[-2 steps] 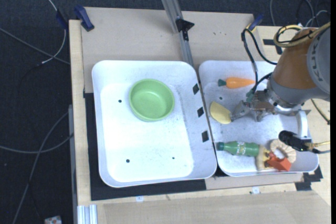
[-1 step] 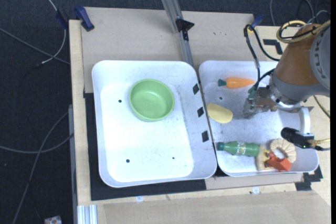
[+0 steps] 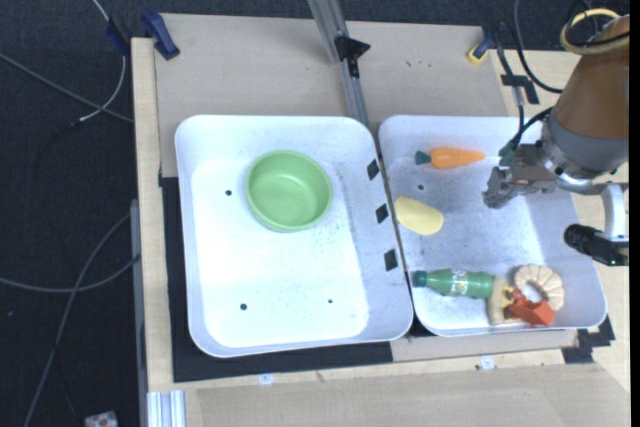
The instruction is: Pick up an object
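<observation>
Dark carpet surrounds your bench (image 3: 300, 65), which carries two white bins side by side. Your left bin (image 3: 280, 315) holds a green bowl (image 3: 289, 190) toward its far side, with plenty of bare floor nearer you. Your right bin (image 3: 590, 300) is more crowded: the arm (image 3: 598, 105) reaches in from the right, its gripper (image 3: 503, 187) low over the far-right part; you cannot tell how it stands. A green bottle (image 3: 457, 283) lies near the front edge, cap pointing left. An orange carrot (image 3: 452, 157) lies along the far wall, green tip left. A yellow lemon-like piece (image 3: 418, 215) sits by the left wall, and a shrimp toy (image 3: 530, 295) sits in the front right corner.
</observation>
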{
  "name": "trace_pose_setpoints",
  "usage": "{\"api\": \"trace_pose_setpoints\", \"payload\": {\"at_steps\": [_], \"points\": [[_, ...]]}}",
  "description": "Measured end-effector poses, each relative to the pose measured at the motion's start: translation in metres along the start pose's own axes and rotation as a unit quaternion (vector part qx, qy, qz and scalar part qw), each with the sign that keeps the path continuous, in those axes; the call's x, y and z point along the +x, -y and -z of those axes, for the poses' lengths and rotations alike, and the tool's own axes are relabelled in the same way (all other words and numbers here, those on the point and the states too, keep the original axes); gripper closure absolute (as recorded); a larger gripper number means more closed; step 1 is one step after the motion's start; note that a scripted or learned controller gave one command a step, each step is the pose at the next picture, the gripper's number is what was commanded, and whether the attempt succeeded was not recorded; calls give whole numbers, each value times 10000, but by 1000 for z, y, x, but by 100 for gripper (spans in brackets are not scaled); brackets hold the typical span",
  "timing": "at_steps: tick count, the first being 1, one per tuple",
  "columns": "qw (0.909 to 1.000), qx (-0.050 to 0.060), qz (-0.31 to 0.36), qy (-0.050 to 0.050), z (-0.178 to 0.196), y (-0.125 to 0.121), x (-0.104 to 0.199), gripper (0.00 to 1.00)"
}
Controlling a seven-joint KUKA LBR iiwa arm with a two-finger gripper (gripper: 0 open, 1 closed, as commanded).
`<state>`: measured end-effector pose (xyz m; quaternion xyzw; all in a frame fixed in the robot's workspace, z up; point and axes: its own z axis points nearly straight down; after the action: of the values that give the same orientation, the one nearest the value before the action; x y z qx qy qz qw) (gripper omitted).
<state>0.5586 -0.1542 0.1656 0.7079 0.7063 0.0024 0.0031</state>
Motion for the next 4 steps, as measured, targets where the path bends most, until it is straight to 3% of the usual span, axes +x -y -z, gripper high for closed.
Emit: {"api": "trace_pose_setpoints", "payload": {"at_steps": [1, 2, 4], "points": [[10000, -6, 16, -5, 66, 3, 1, 100], [10000, 3, 20, 0, 81, 1, 2, 100], [10000, 20, 48, -20, 92, -8, 122, 100]]}}
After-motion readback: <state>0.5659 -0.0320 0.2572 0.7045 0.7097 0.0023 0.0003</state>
